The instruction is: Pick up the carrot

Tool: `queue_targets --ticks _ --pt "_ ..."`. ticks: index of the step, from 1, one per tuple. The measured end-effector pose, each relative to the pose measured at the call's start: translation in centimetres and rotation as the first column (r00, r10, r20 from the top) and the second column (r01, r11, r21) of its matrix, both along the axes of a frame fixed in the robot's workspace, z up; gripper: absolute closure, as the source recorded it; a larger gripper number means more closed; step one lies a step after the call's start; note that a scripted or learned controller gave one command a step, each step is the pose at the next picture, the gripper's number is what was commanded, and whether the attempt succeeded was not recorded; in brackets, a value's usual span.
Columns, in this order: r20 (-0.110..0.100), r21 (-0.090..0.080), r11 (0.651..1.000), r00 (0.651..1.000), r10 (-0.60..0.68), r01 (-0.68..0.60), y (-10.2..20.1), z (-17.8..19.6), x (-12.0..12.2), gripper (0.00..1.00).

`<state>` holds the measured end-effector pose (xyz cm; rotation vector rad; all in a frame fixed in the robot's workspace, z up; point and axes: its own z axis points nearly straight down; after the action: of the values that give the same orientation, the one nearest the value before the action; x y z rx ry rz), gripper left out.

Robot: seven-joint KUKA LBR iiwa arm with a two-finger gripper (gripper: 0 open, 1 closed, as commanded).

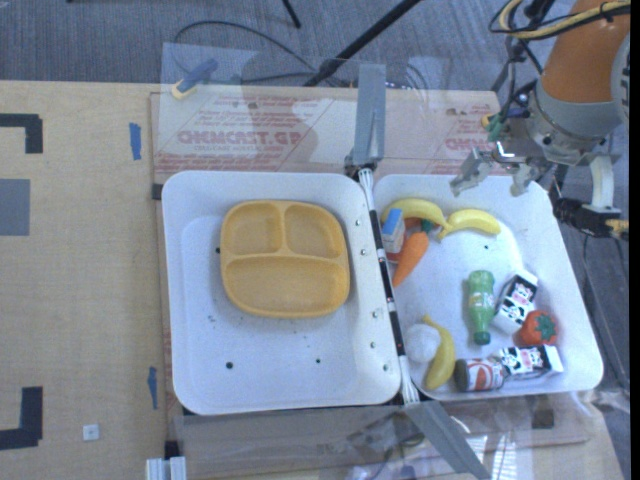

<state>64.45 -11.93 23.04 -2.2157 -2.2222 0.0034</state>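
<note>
1. Right now my gripper (497,172) hangs in the upper right of the frame, over the far rim of the right bin (570,298), with its two fingers spread apart and nothing between them.
2. Lower and to the left, the carrot (410,257) lies in the upper left part of that bin, orange body slanting down toward the divider, green top pointing up and to the right. It is well apart from my fingers.
3. Just beside the carrot's top sit two bananas (445,214) end to end, and a small blue-and-white carton (393,230) touches the carrot's left side.
4. Toward the lower right of the frame, the same bin holds a green bottle (481,306), a strawberry (539,328), a third banana (441,353) and a red can (481,374).
5. At centre left, the left bin (200,348) bears a yellow divided plate (285,258).
</note>
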Motion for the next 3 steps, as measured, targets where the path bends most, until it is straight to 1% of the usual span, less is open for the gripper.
queue_targets --ticks 1,2,3 --pt "0.004 -0.001 0.997 0.997 -0.08 0.08 2.3 -12.8 -2.4 0.0" --pt "0.008 0.0 0.972 0.972 -0.233 0.233 -0.1 -14.4 -10.0 0.0" --pt "0.008 0.0 0.972 0.972 -0.233 0.233 -0.1 -14.4 -10.0 0.0"
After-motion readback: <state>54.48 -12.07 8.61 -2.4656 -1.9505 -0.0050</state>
